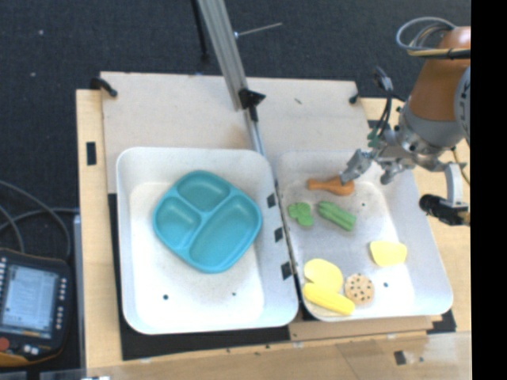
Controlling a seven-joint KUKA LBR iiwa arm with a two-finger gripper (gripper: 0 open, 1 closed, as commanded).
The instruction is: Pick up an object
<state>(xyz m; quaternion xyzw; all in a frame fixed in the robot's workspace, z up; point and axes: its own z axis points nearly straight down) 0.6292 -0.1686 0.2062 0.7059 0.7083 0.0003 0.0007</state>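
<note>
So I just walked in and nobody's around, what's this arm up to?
The grey arm with the orange band is reaching from the right over the right white bin, its claw just above an orange carrot-shaped toy. Nothing is lifted yet. Green, yellow and cookie-shaped toys lie nearby; the left white bin holds a turquoise divided plate.

A smooth, slightly glossy plastic teal tray [207,221] lies in a matt white bin [142,307] on a pale wood-like surface [170,105].
</note>
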